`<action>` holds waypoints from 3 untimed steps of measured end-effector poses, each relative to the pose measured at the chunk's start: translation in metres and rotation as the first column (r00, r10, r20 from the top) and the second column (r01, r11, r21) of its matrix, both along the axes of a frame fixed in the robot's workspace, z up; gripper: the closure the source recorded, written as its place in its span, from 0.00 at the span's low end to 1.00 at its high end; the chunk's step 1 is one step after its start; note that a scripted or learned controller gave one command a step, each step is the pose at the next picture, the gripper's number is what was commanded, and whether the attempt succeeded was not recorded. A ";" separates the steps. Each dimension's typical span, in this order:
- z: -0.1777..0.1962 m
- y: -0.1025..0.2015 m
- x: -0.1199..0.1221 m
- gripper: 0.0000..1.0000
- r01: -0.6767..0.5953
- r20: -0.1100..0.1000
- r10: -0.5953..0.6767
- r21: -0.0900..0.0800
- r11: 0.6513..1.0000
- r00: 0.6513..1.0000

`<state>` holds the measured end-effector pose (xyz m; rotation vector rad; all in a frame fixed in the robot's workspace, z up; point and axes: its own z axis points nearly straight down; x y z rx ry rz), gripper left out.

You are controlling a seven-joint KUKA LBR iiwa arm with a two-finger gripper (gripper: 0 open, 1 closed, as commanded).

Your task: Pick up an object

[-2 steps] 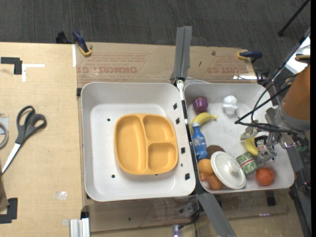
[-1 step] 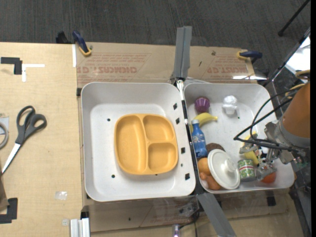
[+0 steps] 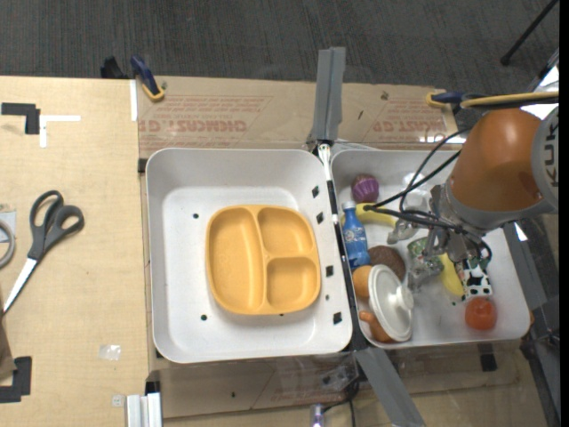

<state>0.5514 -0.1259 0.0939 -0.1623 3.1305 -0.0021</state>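
Arm: the grey arm with its orange band (image 3: 502, 163) reaches in from the right and hangs over the right bin (image 3: 516, 327).
Gripper: the gripper (image 3: 433, 258) is low in the right bin, among cables and clutter (whether it is spread or closed, and whether anything sits in it, cannot be told from this slant).
Objects near the gripper: a yellow banana-like piece (image 3: 453, 280) and a black-and-white patterned item (image 3: 477, 283) lie just beside it; an orange-red ball (image 3: 480, 313) rests near the bin's front right corner.
Other contents, right bin: a blue bottle (image 3: 356, 236) lies along the left wall, a purple object (image 3: 364, 188) sits behind it, and a brown round item (image 3: 388, 258) touches a white-grey lid-like dish (image 3: 393, 302); an orange piece (image 3: 364, 283) sits just left of that dish.
Left bin: the left bin (image 3: 169, 238) holds a yellow divided plate (image 3: 263, 259) with three compartments, lying flat near its middle.
Bench: scissors (image 3: 44, 229) with black handles lie on the wooden surface, well apart from both bins.
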 end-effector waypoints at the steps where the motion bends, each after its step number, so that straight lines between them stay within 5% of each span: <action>1: 0.011 0.000 0.002 1.00 -0.003 0.006 0.003 -0.002 1.000 1.000; 2: -0.001 -0.078 -0.039 1.00 -0.105 -0.004 0.105 0.002 0.994 0.994; 3: 0.010 -0.077 -0.036 1.00 -0.108 0.002 0.108 0.000 0.994 0.994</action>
